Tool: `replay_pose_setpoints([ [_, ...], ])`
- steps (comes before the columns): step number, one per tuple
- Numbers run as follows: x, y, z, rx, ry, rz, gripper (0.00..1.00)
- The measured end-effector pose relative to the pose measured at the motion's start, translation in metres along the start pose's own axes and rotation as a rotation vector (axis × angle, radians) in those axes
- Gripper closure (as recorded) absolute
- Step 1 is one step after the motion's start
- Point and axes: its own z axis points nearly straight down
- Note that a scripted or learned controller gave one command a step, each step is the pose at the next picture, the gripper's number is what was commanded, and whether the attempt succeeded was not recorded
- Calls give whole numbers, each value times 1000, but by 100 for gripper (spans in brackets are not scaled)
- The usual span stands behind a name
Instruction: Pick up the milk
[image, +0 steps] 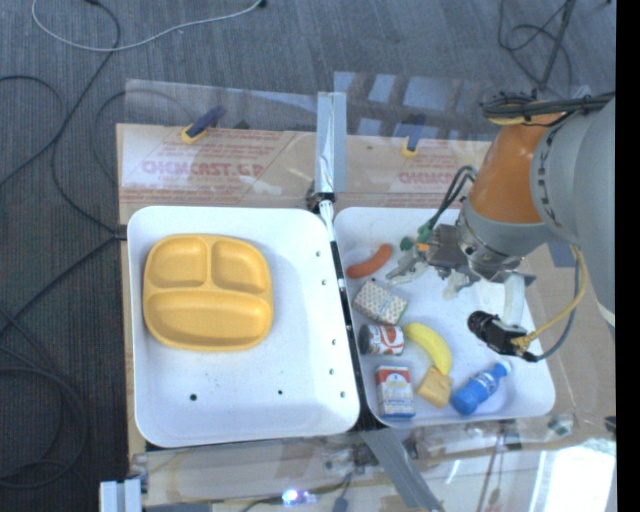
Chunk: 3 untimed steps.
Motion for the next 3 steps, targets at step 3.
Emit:
replay_pose_setpoints([
  [3,-57,18,88,-16,0,-90,0],
])
